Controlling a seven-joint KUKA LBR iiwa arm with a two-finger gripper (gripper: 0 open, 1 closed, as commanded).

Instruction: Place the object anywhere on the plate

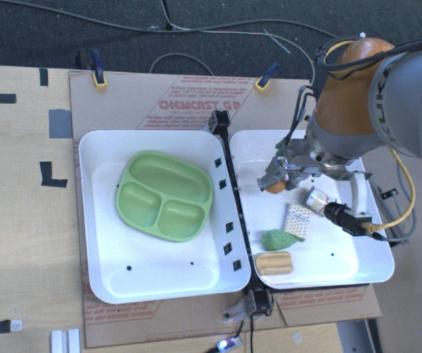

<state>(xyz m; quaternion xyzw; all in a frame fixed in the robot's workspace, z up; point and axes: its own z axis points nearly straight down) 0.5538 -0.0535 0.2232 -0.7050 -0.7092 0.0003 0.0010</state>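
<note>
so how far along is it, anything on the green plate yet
Nothing looks done yet: the green plate in the left bin has nothing on it. In hand: the end effector is low in the right bin, right at a small orange object; a grip can't be confirmed. Left: lifting an object and carrying it to the plate. The green piece, tan block and patterned packet lie in the right bin.

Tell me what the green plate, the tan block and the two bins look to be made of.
Green plate: likely moulded plastic, matte, with smooth rounded compartments.
Tan block: looks like wood or foam, with a pale dull face; hard to tell which.
Bins: probably white plastic, slightly glossy, with thin rolled rims.
</note>
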